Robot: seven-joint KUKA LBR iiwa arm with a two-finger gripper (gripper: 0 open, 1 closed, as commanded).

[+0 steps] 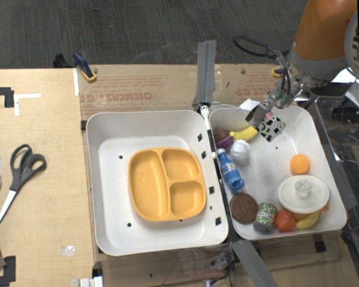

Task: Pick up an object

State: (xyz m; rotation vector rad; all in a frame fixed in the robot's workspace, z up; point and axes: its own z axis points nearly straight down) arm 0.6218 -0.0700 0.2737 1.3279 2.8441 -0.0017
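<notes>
My claw point(262, 113) hangs over the back of the right bin point(314, 134), just above the banana point(245, 133), and honestly I can't tell how wide it's spread or whether that checkered bit point(271, 126) under it is in my grip. I'd say I'm at the reach-and-grab step. Next I need a straight drop, a firm close, then a lift.

we see pale, matt wood grain on the worktop point(41, 235). left of the claw point(267, 115), both white bins point(101, 191) look like smooth, faintly glossy plastic. the yellow divided plate point(167, 184) seems matt plastic. brown cardboard point(141, 88) lies behind. far left, the scissors point(17, 177) show black plastic handles and metal blades.
</notes>
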